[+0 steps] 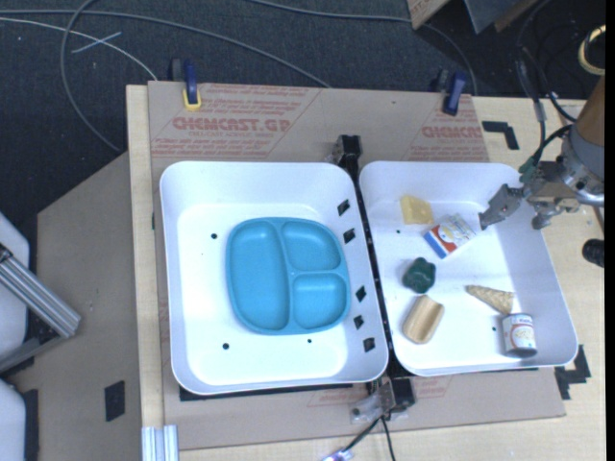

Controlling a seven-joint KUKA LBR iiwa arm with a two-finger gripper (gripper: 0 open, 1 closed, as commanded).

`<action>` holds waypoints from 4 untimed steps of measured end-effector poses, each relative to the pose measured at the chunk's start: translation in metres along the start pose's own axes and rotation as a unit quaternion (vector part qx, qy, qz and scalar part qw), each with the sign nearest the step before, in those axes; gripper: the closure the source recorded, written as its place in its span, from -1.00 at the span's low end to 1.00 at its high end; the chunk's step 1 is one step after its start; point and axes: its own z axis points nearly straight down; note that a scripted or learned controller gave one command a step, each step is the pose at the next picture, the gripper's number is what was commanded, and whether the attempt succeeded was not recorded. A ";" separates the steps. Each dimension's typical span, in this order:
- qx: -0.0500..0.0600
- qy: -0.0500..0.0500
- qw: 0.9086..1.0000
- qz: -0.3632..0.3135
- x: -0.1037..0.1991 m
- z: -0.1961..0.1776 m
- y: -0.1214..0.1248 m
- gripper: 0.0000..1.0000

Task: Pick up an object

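On the worktop two shallow white bins sit side by side. The left bin holds a blue divided plate, lying flat near its middle. The right bin holds the loose objects. A pale yellow wedge lies toward the far side. Just beside it, to the right and a little nearer, is a small red, white and blue packet, tilted. A dark green lump sits near the bin's middle, and a tan cylinder lies just near of it. To the right, a cone-shaped piece lies on its side, and a small can stands close by in the near right corner.

The arm comes in from the right edge, and its pincer hangs over the far right part of the right bin. Its two dark fingers are spread apart, one reaching toward the packet and the other back near the bin's rim. Nothing is between them. The left fingertip is near the packet, but whether it touches cannot be told.
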 end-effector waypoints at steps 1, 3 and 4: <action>-0.007 -0.002 1.000 -0.002 0.001 -0.009 0.003 -1.00; -0.006 -0.001 1.000 -0.003 -0.002 0.081 0.007 -1.00; -0.008 -0.001 1.000 -0.002 -0.002 0.123 0.010 -1.00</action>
